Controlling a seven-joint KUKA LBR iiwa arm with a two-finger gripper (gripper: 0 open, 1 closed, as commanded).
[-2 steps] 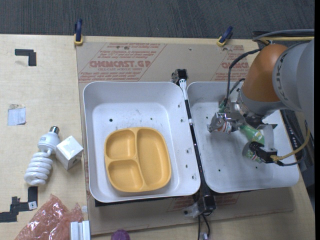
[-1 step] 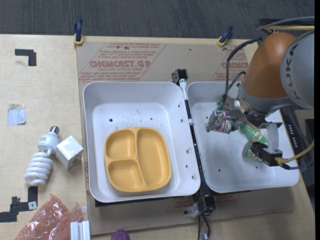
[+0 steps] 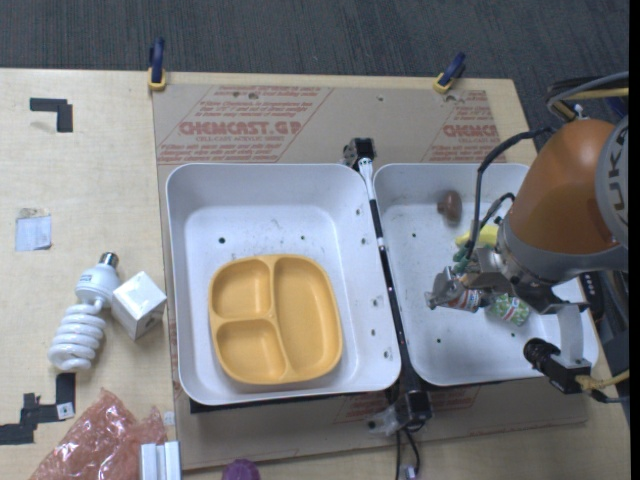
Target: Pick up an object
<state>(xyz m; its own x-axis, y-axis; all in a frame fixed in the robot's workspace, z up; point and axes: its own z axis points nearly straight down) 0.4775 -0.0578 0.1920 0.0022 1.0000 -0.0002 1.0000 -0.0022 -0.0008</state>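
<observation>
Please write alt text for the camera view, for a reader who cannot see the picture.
A grey and orange robot arm reaches from the right into the right white bin, its gripper low among small objects, including a brown one. The left white bin holds a yellow divided plate. A spiral light bulb lies on the bench to the left.

A robotics lab bench, by the look of it: a grey-and-orange industrial arm [image 3: 575,203] over two white bins [image 3: 190,268] clamped [image 3: 157,65] onto a protective-papered board [image 3: 250,118], black tape markers [image 3: 55,111] and loose cables [image 3: 405,438] around
</observation>
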